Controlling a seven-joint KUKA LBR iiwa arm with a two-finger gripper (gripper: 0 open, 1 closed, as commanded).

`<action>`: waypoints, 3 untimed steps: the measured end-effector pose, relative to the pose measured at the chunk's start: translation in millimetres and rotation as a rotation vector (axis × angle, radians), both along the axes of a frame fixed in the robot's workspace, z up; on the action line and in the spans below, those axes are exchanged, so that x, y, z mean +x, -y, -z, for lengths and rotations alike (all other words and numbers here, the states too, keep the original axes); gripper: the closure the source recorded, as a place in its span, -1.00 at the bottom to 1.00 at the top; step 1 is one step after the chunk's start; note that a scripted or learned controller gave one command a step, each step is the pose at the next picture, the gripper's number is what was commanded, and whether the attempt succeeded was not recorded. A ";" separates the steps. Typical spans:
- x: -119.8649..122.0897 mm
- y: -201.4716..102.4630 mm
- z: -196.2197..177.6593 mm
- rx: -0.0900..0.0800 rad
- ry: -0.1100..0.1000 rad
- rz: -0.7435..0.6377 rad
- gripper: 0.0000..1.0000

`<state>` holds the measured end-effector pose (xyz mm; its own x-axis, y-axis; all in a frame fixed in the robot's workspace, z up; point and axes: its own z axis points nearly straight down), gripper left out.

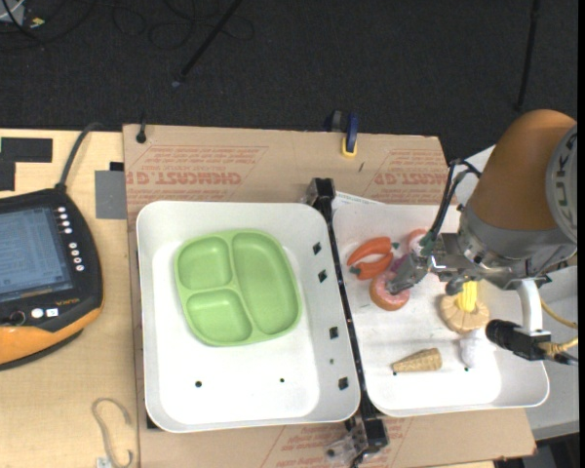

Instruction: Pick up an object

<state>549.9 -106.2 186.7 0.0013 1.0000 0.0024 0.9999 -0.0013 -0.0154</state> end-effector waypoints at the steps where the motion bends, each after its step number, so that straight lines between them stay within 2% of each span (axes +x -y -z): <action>1: 3.1 0.4 -7.0 -0.002 0.014 -0.002 -1.00; 2: -1.1 8.7 45.9 -0.001 0.008 -0.002 -1.00; 3: -0.4 7.6 96.9 -0.002 0.015 0.000 -1.00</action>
